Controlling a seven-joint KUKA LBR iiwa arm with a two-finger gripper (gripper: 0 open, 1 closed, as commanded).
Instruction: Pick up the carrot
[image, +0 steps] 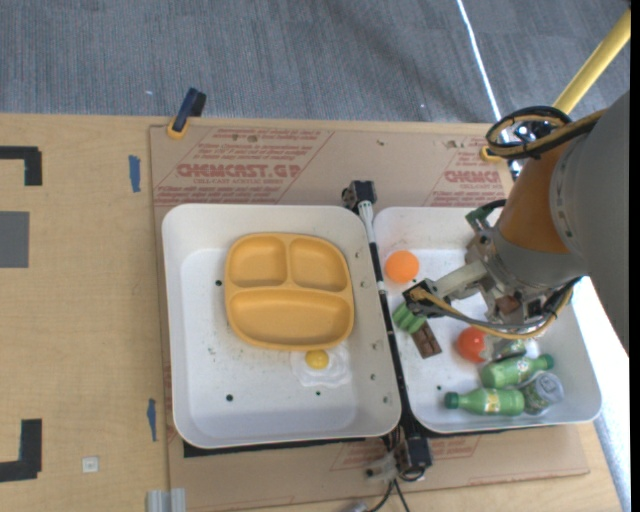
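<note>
The worktop (90, 300) carries two shallow white bins side by side. The left bin (190, 330) holds a yellow divided plate (290, 290) and, just below that plate, a fried-egg toy (318, 362). The right bin (580, 400) holds the remaining items. Landmark: the orange ball (401, 266), at that bin's upper left. Below the ball lie a green item (406, 316) and a brown bar (425, 338). Further right and below sit a red tomato-like item (471, 344) and two green bottles (490, 401). No item can be identified with confidence as the carrot. The gripper (515, 312) hangs right of the ball, above the red item; whether its jaws are open or closed cannot be told.
</note>
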